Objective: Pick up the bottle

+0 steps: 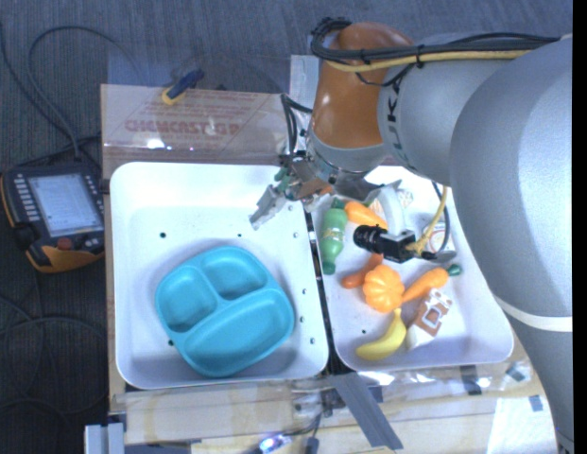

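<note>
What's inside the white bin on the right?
In the right bin: a green bottle, a banana, an orange pumpkin, a carrot and a small carton. The arm covers its far corner.

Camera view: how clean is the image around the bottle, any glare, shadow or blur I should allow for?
Camera view: the green bottle at the right bin's left wall is fairly sharp but small; soft shadow falls beside the blue plate in the left bin; glare on the clear sheet behind the bins; the end effector looks slightly soft; the big grey arm blocks the right side.
</note>
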Robot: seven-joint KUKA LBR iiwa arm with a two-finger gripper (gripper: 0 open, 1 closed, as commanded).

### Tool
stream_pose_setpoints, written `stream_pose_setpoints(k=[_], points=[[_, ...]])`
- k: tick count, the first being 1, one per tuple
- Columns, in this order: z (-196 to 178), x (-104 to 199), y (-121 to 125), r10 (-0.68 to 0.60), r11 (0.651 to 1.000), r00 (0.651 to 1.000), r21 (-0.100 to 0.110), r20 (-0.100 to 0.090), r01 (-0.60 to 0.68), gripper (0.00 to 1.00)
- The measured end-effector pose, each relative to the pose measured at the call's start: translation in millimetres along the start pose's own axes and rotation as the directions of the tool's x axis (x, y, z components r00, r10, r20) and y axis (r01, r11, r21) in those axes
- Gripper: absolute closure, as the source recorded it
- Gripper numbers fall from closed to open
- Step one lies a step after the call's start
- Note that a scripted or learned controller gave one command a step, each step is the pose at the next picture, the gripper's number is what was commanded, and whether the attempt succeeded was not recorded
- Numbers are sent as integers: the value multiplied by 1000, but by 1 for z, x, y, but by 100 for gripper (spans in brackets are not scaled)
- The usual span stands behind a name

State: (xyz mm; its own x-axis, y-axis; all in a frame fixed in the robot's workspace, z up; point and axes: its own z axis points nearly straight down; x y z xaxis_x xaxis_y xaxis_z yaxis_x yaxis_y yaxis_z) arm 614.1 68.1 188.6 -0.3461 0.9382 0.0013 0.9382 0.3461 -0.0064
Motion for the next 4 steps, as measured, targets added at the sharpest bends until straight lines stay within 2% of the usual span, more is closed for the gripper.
stream_pose_setpoints(k=[1, 2, 3, 4], points=[[48, 64, 51, 58, 998, 998, 0, 0, -58, 0], [17, 126, 104, 16, 1000, 1000, -2, 3, -16, 0], [12, 125, 104, 15, 1000, 1000, 3, 10, -15, 100], [-64, 126, 104, 731, 683, 683, -4, 4, -731, 100]])
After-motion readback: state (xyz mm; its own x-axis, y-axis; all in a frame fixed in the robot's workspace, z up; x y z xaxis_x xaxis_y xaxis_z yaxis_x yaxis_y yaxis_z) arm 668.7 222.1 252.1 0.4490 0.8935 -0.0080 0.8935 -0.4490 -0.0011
